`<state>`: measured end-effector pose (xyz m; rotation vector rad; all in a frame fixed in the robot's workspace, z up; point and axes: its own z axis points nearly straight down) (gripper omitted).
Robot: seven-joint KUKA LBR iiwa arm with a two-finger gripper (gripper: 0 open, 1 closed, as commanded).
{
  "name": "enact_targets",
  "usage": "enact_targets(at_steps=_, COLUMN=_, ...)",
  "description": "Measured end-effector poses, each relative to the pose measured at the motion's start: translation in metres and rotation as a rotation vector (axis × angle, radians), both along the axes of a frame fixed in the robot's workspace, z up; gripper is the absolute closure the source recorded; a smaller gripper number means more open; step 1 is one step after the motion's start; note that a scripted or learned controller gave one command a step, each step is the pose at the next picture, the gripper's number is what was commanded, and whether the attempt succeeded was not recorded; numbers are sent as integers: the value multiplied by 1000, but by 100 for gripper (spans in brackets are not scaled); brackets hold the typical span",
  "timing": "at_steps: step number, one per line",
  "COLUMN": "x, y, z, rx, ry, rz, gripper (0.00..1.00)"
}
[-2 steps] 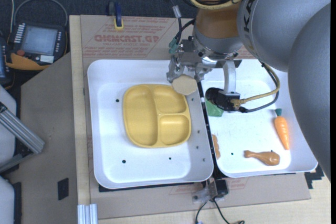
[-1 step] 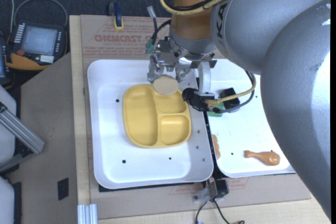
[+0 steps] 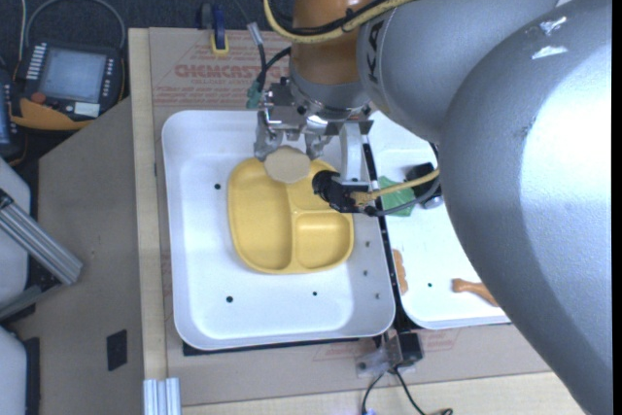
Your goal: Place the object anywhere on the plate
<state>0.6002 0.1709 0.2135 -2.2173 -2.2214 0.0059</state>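
Progress looks nearly complete: we see the end effector (image 3: 288,154) closed around a pale round disc (image 3: 287,167) right above the yellow plate's (image 3: 260,230) upper rim, release left.

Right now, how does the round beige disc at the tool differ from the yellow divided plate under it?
The round beige disc is small, pale and plain; the yellow divided plate is far larger, deeper yellow and split into compartments. The disc sits between the tool's fingers over the plate's far edge; the plate lies flat in the left white bin.
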Motion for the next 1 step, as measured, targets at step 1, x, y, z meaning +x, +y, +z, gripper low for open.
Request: enact_targets(at_steps=1, x=0, y=-1, z=2, rx=0, ry=-2, rz=-1, gripper=0)
